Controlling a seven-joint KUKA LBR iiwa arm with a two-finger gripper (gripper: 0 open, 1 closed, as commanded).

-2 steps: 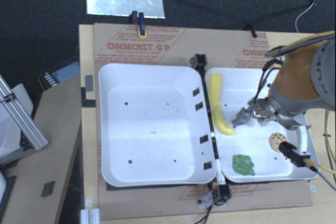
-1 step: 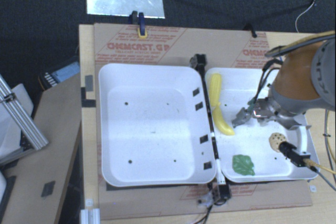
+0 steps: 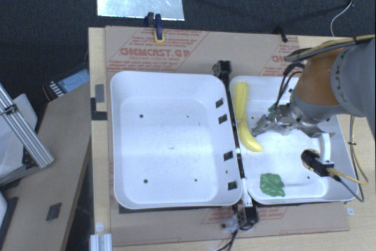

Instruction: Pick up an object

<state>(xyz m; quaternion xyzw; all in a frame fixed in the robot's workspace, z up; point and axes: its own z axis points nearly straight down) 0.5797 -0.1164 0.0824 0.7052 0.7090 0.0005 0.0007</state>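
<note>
- Left bin (image 3: 126, 126): shallow, white, well to the left of the pincer; its floor shows only a few small dark dots.
- Divider (image 3: 230, 126): a dark strip with clips where the 2 bins meet, left of the pincer and just beyond the banana.
- Banana (image 3: 243, 117): yellow, lying lengthwise along the left wall of the right bin, just left of the pincer tips; its lower end sits close beside them, though contact cannot be made out.
- Pincer (image 3: 262, 124): metallic, low inside the right bin, pointing left toward the banana; nothing shows between its tips, and whether they are parted or together cannot be told.
- Green object (image 3: 272, 184): small, crumpled, on the bin floor below the pincer, well apart from it.
- Right bin (image 3: 294, 191): shallow, white, holding the pincer, the banana and the green object.
- Arm (image 3: 338, 85): grey with an orange band, to the right of the pincer, over the bin's right side.
</note>
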